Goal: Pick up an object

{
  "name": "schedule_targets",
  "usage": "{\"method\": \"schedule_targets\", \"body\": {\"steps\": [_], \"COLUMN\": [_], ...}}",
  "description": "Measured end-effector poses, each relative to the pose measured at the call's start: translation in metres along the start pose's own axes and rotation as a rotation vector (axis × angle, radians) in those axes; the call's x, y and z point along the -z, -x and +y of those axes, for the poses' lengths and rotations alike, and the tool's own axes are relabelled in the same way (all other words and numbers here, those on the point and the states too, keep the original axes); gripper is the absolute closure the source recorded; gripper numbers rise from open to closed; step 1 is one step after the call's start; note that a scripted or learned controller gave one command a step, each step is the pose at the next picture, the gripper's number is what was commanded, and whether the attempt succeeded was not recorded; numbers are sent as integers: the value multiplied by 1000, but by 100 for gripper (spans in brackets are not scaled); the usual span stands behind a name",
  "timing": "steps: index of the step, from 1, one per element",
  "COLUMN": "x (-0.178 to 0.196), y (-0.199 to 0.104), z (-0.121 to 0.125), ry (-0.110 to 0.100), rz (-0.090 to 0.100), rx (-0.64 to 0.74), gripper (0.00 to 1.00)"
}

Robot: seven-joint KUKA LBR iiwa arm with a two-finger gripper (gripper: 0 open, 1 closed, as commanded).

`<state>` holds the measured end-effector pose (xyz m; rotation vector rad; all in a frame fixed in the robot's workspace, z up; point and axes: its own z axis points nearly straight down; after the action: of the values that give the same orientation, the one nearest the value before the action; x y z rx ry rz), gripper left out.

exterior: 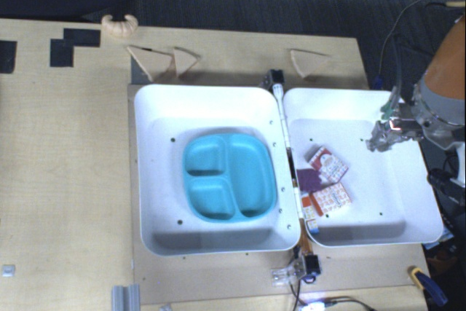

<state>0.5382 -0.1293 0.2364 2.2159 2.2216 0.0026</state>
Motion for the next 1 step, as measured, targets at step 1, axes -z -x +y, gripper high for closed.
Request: {"method": "schedule_targets", "body": {"steps": [1], "x": [-1], "y": [-1], "z": [0], "ry": [-1], "rz": [1], "rx": [2], "gripper": [0]}}
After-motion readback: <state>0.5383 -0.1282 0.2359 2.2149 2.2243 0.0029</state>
